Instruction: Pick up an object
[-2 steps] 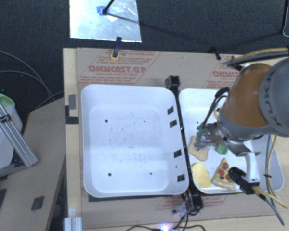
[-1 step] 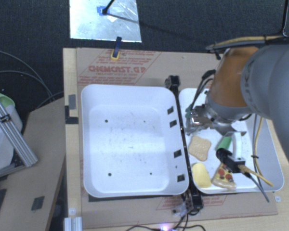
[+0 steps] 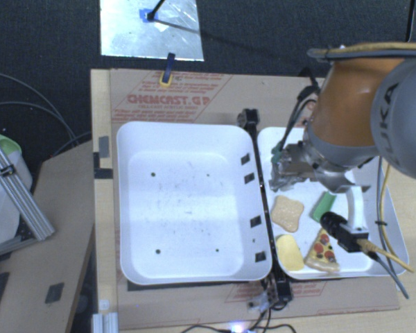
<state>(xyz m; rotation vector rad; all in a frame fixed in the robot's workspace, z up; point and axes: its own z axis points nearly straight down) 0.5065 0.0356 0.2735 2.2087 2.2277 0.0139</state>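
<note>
A tan toast-shaped piece (image 3: pixel 288 213) lies in the right bin (image 3: pixel 392 238), with a pale yellow piece (image 3: pixel 288 251) just below it, a pizza slice (image 3: pixel 323 250) beside that, and a green block (image 3: pixel 324 205) to its right. The pincer (image 3: pixel 286 174) hangs just above the toast; whether it grips anything, I cannot tell. The left bin (image 3: pixel 187 200) sits alongside on the table (image 3: pixel 69 207).
</note>
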